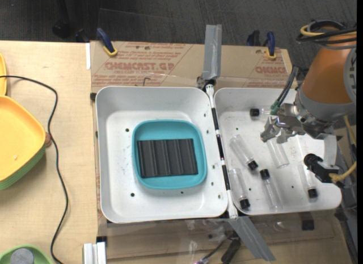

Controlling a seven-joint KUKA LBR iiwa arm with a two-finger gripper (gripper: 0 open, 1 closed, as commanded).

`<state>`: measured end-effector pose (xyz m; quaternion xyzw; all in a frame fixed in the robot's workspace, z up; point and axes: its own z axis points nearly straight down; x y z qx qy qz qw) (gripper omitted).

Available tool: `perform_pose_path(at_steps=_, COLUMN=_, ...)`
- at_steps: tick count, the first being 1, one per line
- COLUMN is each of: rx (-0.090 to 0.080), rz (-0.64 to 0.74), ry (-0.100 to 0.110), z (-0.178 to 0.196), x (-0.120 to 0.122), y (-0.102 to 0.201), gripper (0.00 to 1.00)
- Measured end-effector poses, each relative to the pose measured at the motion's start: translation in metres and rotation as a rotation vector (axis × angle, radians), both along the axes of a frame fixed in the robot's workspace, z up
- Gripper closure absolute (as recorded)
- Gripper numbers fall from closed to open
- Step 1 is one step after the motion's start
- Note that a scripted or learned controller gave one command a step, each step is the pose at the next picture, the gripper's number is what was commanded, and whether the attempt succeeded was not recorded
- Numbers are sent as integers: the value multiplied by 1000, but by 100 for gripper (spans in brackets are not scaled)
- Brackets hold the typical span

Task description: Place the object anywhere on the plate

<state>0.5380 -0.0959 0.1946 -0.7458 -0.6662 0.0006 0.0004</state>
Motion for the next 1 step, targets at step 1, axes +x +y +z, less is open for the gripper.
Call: perform_pose_path(at_steps=1, rx=0, rz=0, ry=0, z=0, x=0, y=0, gripper=0)
